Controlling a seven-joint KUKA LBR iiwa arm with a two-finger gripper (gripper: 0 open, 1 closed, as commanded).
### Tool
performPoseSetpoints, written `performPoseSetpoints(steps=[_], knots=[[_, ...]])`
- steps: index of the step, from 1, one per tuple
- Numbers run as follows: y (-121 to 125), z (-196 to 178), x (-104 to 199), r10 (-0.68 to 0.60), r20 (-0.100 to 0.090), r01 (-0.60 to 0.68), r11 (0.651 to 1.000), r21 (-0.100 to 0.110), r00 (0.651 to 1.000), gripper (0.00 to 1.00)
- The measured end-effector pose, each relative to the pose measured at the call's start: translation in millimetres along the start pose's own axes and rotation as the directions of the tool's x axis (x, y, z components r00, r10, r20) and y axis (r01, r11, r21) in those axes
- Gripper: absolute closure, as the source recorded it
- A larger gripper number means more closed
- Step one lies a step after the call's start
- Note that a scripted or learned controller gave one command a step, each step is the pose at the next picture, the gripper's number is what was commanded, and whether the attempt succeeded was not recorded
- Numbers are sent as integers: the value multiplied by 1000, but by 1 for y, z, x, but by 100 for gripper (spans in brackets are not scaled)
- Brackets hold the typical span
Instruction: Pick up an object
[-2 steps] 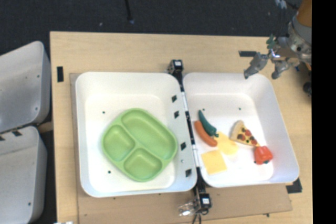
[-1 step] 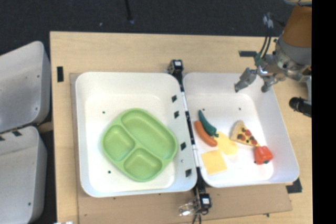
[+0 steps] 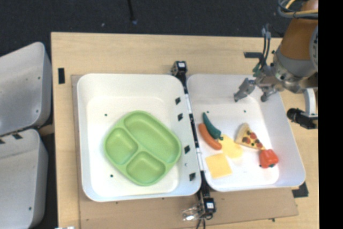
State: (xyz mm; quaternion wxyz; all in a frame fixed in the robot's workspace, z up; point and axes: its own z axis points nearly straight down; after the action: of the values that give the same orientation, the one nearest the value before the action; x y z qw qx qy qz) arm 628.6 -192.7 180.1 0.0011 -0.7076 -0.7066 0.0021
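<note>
The gripper [image 3: 253,92] is hanging with its two fingers spread and nothing between them, over the 12 o'clock part of the right bin [image 3: 284,115], the grey arm [image 3: 296,51] reaching in from 3 o'clock. Toward 6 o'clock of it, toy foods are lying on the bin floor: a carrot [image 3: 210,137], a pizza slice [image 3: 249,137], a red piece [image 3: 268,158] and a yellow cheese square [image 3: 218,165]. The left bin [image 3: 88,115] is holding a green divided plate [image 3: 141,147].

My bins [image 3: 134,86] look like glossy white plastic, the green plate [image 3: 142,147] smooth matt plastic, the bench [image 3: 118,53] pale wood.
</note>
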Motion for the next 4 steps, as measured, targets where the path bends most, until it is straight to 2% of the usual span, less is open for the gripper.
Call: performPoseSetpoints(steps=[1, 2, 3, 4], knots=[[-7, 56, 7, 2, -1, -2, 1000, 1, 1000, 0], [-5, 43, 6, 3, -1, -3, 1000, -3, 1000, 100], [-7, -19, 8, -3, 0, 3, 1000, -10, 1000, 100], [-7, -62, 10, -4, 0, 4, 1000, -9, 1000, 100]])
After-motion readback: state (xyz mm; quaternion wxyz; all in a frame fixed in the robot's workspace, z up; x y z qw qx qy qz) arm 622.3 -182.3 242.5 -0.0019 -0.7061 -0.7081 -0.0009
